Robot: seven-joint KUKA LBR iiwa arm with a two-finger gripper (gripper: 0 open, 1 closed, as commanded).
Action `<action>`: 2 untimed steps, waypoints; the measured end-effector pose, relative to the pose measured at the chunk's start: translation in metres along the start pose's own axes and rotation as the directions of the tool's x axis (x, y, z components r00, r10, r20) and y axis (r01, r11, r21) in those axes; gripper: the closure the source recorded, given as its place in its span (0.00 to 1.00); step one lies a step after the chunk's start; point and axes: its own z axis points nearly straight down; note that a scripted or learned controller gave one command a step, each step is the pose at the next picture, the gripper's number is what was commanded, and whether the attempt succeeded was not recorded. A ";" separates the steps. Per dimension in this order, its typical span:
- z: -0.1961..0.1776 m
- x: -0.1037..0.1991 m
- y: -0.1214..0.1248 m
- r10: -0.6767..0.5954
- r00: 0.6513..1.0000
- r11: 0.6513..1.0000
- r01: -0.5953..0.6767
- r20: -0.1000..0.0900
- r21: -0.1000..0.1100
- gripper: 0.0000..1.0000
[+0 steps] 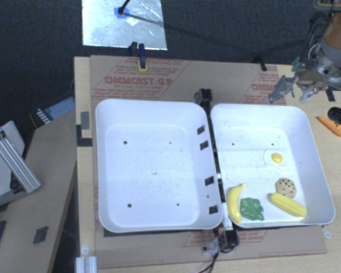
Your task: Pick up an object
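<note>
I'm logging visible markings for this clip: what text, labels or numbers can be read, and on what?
"CHEMCAST GP" or close to it, blurred, in red on the brown board behind the left bin.
More red print on the board behind the right bin: too blurred to read.
Nothing else legible.

Robot lab: white bins (153,110) on cardboard-covered bench (159,75), aluminium framing (11,158).

Right bin (307,129) — banana (235,203), green leaf (252,209), corn (288,204), cookie (285,186), fried egg (275,158) — near front.
</note>
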 end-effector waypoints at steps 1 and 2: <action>0.200 0.022 0.007 -0.003 1.000 1.000 0.003 -0.002 0.002 0.00; 0.027 0.101 0.021 -0.010 1.000 1.000 0.010 -0.002 -0.020 0.00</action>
